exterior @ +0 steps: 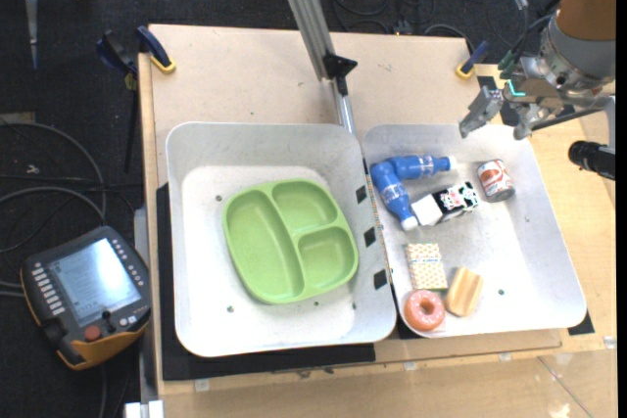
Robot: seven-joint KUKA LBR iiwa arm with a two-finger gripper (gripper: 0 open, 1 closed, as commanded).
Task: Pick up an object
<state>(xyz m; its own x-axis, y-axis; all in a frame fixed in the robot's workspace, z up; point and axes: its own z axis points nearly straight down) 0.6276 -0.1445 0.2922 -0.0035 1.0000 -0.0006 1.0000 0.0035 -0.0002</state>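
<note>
My gripper [500,117] hangs above the far edge of the right bin [549,240], its two fingers apart with nothing between them. Below and left of it lie two blue bottles [402,179] crossed over each other. A black-and-white carton [446,204] lies beside them, and a red-and-white can [496,180] sits just right of it, nearest the gripper. Toward the front of the bin are a checkered cracker [425,263], a pink donut [425,309] and a tan bread roll [463,293].
The left bin [196,308] holds a green divided plate [291,239]. A metal pole [309,5] slants over the bench from the back. Yellow-tipped clamps [157,54] hold the far corners. A teach pendant [83,294] lies on the floor at left.
</note>
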